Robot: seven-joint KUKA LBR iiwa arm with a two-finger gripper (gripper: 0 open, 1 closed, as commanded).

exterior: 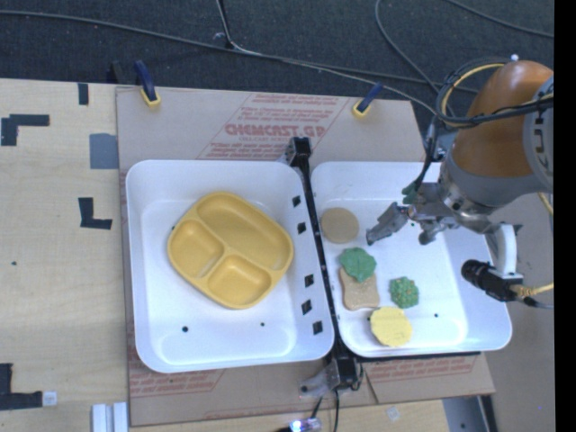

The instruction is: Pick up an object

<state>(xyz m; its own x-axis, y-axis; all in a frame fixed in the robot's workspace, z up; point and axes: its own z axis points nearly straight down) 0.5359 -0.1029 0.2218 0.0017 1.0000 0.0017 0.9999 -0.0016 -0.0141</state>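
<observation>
A: Which thing's closest to the gripper (407,224)?

B: The tan round cookie (339,224). It sits in the right bin (468,327), up near the divider (309,241) btw the two bins. It lies flat, round, so no long side to line up w/.

A: And which way from the gripper?

B: Left of it in the picture, and near. One dark finger (382,226) points toward the cookie, w/ its tip just beside it, not touching as far as I can see. The other finger (434,231) is off to the right.

A: Is it holding anything?

B: No. The fingers are spread wide apart w/ white bin floor showing btw them. Nothing's in there.

A: What else is in that bin?

B: A green bushy piece (357,263) sits on a slice of toast (360,291), just below the cookie. A smaller green piece (403,292) is to the right of the toast. A yellow round thing (391,326) is lowest, near the front wall.

A: And the other bin?

B: The left bin (144,331) has a yellow tray (230,248) w/ three parts. That's well apart from the gripper, across the divider.

A: So what matters most?

B: I think a small slide left would put the cookie btw the fingers. It's flat, so prob hard to grab.
</observation>
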